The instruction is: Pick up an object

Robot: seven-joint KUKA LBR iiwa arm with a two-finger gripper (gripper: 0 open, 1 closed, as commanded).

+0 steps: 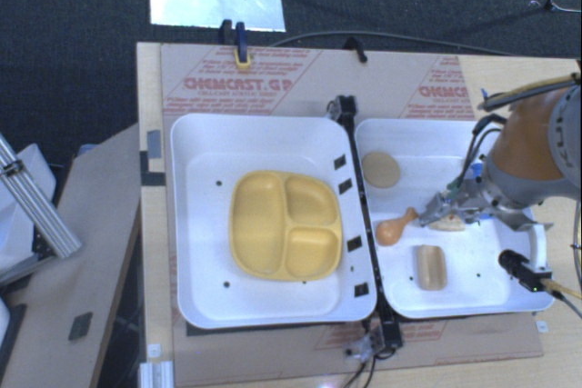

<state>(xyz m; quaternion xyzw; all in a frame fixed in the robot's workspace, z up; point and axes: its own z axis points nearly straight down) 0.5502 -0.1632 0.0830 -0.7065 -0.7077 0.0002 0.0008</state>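
Overhead slanted view of the bench. The grey two-finger gripper (438, 213) of the arm is hanging low inside the right-hand shallow white bin (473, 297), with the orange-banded wrist sitting up and to its right. Whether anything is lying between its fingertips, or how wide they are standing, cannot be told at this scale.

The nearest candidate, an orange pear-shaped object with a narrow neck (395, 228), is lying just beside the gripper, on its left and slightly toward the near rim. Its long axis is running roughly left to right with a slight tilt: the bulbous end is pointing toward the divider between the bins, and the thin neck is pointing up-right, ending at or touching the gripper tip.

A tan block-shaped object (431, 267) is resting near the gripper on its near side, long axis running front to back. A flat round beige disc (381, 169) is lying farther off, toward the far-left corner of that bin.

In the left-hand white bin (200, 223), well apart from the gripper, a yellow compartmented plastic plate (285, 224) is sitting.
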